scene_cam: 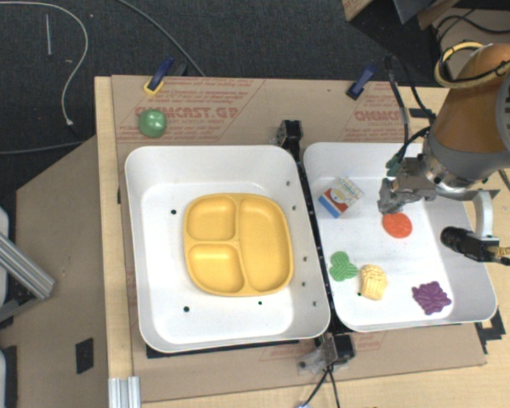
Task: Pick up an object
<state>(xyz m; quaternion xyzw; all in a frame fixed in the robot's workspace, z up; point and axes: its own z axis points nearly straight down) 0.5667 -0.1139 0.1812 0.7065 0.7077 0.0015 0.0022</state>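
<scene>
Dark carpet floor (pixel 238 24) around cardboard-topped bench (pixel 229 100)

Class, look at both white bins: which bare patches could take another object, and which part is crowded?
Left white bin: bare floor rings the yellow divided plate, widest at its near-left corner. Right white bin: bare along the far edge. Crowded: the hand above the orange-red disc, with green, yellow and purple toys along the near side.

bench (pixel 238 100) | two white bins (pixel 153 177) | green ball (pixel 153 123)
</scene>
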